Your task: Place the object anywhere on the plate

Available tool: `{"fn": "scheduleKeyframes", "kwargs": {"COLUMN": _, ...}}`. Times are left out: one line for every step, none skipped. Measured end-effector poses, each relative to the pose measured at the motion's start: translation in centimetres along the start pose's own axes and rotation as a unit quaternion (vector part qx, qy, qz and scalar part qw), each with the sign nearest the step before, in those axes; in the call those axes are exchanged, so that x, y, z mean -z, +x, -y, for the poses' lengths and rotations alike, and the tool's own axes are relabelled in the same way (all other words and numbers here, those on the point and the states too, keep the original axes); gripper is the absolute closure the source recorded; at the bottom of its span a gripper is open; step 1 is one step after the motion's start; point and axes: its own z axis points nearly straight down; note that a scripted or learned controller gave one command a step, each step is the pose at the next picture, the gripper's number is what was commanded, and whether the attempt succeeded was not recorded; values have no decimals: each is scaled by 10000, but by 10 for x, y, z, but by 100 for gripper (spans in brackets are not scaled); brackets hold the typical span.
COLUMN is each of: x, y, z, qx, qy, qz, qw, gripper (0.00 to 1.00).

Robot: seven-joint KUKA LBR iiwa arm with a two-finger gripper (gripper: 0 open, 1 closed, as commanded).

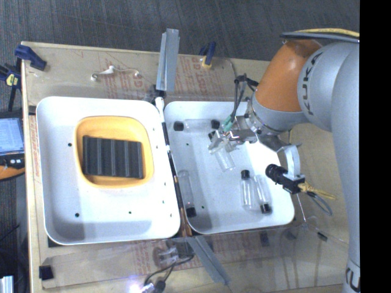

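While dark grey carpet fills the far part of the scene, a pale wooden bench [73, 66] carries two shallow white bins side by side. At the far left corner a blue clamp [29, 56] grips the bench edge. In the left bin [55, 212] sits a yellow plate [113, 127] with a dark ribbed insert [114, 157] on it. Right of it, the right bin [201, 212] holds several clear vials with black caps. One vial [246, 188] lies near the bin's right side, its long axis running far to near, cap at the far end, with another just beside it. Above the bin's far-right part hangs the gripper [225, 138]; whether its jaws are parted or grasp anything cannot be told. Its grey arm [330, 60] with the orange band enters from the right.
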Motion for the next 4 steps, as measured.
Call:
{"fn": "scheduleKeyframes", "kwargs": {"x": 1, "y": 30, "z": -34, "qx": 703, "qy": -27, "qz": 12, "qw": 9975, "gripper": 100}}
{"fn": "scheduleKeyframes", "kwargs": {"x": -11, "y": 82, "z": -82, "qx": 1430, "qy": -27, "qz": 13, "qw": 9897, "gripper": 100}}
{"fn": "scheduleKeyframes", "kwargs": {"x": -12, "y": 107, "z": -75, "qx": 2504, "qy": -2, "qz": 10, "qw": 9681, "gripper": 100}}
{"fn": "scheduleKeyframes", "kwargs": {"x": -11, "y": 107, "z": -75, "qx": 2501, "qy": -4, "qz": 10, "qw": 9682, "gripper": 0}}
